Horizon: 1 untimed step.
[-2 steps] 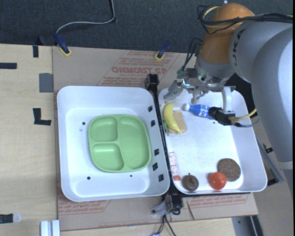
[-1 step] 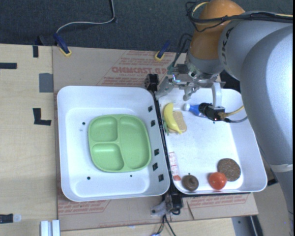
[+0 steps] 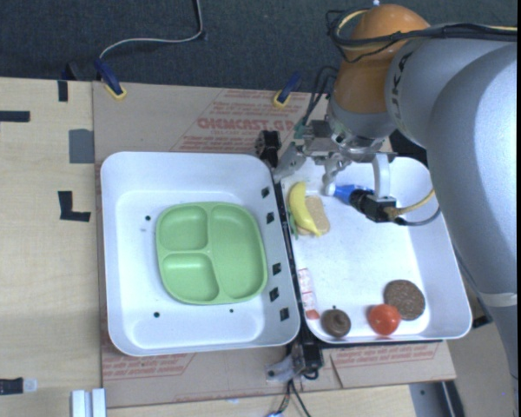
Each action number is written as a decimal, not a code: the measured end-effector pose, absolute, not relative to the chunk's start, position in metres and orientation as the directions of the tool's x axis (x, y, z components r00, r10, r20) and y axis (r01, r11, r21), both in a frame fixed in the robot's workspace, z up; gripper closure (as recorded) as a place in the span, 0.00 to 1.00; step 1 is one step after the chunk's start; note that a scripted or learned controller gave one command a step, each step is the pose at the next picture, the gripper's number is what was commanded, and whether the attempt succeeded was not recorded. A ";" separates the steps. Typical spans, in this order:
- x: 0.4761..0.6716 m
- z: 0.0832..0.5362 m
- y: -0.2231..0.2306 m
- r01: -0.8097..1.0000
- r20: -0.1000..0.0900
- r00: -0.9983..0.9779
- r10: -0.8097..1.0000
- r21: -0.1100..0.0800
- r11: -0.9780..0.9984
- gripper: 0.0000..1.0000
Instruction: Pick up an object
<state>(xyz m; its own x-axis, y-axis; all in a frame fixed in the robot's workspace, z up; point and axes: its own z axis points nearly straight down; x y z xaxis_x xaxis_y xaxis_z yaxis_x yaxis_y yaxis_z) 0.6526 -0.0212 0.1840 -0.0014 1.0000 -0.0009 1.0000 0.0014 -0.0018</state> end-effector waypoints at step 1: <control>0.626 0.184 -0.056 1.000 -0.002 -0.001 1.000 -0.002 0.001 0.00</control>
